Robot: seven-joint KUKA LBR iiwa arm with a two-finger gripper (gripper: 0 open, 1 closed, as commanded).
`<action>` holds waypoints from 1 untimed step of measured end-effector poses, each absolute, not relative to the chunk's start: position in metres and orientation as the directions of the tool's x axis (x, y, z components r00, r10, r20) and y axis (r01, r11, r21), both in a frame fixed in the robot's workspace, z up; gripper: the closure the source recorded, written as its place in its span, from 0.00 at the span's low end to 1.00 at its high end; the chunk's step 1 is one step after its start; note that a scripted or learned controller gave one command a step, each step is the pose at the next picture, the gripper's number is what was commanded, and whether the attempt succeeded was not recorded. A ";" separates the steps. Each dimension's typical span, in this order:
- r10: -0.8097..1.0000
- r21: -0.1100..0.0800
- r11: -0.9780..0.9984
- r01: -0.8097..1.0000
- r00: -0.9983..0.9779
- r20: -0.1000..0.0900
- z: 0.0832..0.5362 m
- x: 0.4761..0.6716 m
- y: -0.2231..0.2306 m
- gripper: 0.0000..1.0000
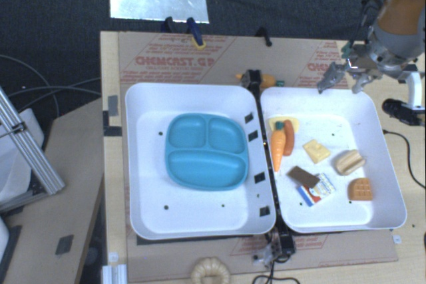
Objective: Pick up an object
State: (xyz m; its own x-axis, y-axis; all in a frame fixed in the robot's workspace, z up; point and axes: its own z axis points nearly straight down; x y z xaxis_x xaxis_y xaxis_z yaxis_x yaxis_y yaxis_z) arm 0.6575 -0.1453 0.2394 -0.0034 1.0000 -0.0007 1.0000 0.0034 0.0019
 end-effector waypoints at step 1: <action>1.000 0.002 0.002 1.000 -0.002 -0.001 0.199 0.658 -0.148 0.00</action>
State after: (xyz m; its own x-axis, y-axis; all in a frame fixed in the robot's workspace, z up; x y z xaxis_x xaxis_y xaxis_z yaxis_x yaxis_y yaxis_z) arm 0.6581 -0.1485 0.1991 -0.0019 1.0000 -0.0013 1.0000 0.0019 0.0018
